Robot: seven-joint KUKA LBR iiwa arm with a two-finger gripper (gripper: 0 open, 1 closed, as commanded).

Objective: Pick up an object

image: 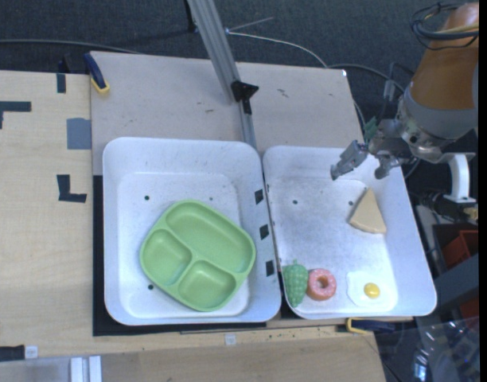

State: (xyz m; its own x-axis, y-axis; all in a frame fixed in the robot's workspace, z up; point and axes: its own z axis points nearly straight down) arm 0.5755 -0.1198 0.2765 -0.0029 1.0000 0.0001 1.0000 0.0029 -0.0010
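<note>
My gripper [364, 164] hangs over the far right part of the right bin [307, 213], its two fingers spread apart with nothing between them. A tan wedge of bread or cheese [368, 213] lies just below the gripper, near the bin's right wall. Along the bin's near edge sit a green strawberry-shaped toy [294, 283], a pink frosted doughnut [321, 284] and a fried egg [371, 290], white with a yellow yolk.
The left bin [124, 173] holds a green divided plate [197, 255]. A metal pole [220, 46] slants down to the bins' shared far edge. Black clips sit on the divider between the bins.
</note>
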